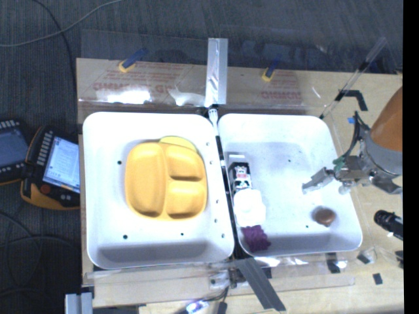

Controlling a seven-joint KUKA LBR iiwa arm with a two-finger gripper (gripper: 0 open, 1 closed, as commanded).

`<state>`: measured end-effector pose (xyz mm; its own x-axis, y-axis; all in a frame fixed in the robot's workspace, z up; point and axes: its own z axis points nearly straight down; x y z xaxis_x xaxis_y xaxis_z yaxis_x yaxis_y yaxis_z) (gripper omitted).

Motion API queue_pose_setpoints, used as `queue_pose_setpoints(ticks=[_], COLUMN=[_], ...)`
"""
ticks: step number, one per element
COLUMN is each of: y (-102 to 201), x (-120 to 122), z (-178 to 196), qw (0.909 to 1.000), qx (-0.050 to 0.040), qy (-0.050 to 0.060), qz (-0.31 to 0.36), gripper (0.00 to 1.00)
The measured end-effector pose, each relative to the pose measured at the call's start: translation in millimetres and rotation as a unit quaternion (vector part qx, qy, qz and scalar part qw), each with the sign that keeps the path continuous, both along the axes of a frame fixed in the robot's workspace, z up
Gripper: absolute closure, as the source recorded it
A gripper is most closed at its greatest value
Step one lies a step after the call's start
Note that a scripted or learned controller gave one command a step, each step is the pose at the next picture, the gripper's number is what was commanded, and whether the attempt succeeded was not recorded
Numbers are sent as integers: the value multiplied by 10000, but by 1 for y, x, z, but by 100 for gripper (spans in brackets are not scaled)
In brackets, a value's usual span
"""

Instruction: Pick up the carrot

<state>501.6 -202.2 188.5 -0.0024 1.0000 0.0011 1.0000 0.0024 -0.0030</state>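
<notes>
My gripper [328, 185] hangs over the right side of the right bin [288, 133], reaching in from the right edge. Its fingers look spread open with nothing between them. Just below it on the bin floor lies a small brown round item [324, 216], apart from the fingers. Along the bin's left wall are a small printed carton [239, 172], a white lump [249, 206] and a purple bunch of grapes [256, 237].
The left bin [105, 175] holds a yellow divided plate [166, 178]. A metal divider [217, 77] stands behind the two bins. A handheld pendant [49, 169] lies off the bench to the left. The middle of the right bin floor is bare.
</notes>
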Motion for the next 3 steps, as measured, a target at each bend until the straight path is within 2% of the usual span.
queue_pose_setpoints(ticks=[1,2,3], y=[1,1,2], x=[1,1,2], z=[8,8,17], qw=[10000,10000,10000], qx=[6,6,13], qy=[3,4,6], qz=[8,8,19], gripper=[100,0,100])
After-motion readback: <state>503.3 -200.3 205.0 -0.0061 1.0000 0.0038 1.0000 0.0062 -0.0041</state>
